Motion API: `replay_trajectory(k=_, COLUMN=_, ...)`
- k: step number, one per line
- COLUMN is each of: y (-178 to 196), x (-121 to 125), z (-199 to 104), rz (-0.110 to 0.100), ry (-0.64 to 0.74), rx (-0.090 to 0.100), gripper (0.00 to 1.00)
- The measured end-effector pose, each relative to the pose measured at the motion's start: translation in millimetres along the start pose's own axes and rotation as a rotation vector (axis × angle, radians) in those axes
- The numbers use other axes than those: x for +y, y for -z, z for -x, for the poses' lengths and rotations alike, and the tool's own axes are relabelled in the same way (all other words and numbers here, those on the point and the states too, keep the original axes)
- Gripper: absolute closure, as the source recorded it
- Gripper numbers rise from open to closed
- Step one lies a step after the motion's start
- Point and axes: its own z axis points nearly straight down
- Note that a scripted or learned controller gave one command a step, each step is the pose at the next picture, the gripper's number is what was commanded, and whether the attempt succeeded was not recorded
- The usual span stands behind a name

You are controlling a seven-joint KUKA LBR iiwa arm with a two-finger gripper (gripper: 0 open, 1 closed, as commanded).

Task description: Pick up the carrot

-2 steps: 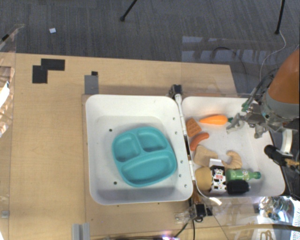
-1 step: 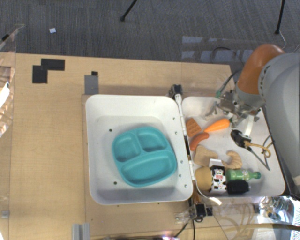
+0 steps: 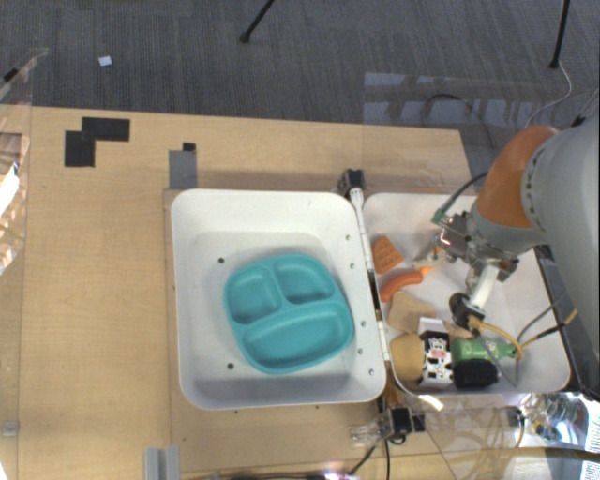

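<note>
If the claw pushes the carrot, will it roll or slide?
The carrot looks long, rounded and tapered, so it would probably roll sideways, curving toward its thin end. It lies close among other items in the right bin, which may stop it early. It seems rigid, probably plastic.

A pale wooden bench (image 3: pixel 94 309) stood on dark grey ribbed carpet (image 3: pixel 309 47), which filled the top of the view. Black tape patches (image 3: pixel 94 138) and a grey strip (image 3: pixel 184 169) marked the benchtop near its far edge. Thin black stand legs (image 3: pixel 258 21) crossed the carpet, and a small white scrap (image 3: pixel 105 61) lay on it. Loose cables (image 3: pixel 441 450) trailed along the bench's near edge.
</note>
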Motion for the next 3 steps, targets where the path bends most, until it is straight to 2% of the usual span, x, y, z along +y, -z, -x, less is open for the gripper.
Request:
replay_trajectory(k=1, y=0.1, x=-2.8, z=-2.2, rz=0.001, ry=-0.055, rx=-0.001, gripper=0.00)
replay_trajectory(k=2, y=-0.3, x=5.5, z=-2.7, rz=0.001, ry=-0.060, rx=0.000, gripper=0.00)
replay_trajectory(k=3, y=12.9, x=7.5, z=-6.3, rz=0.008, ry=-0.052, rx=0.005, gripper=1.00)
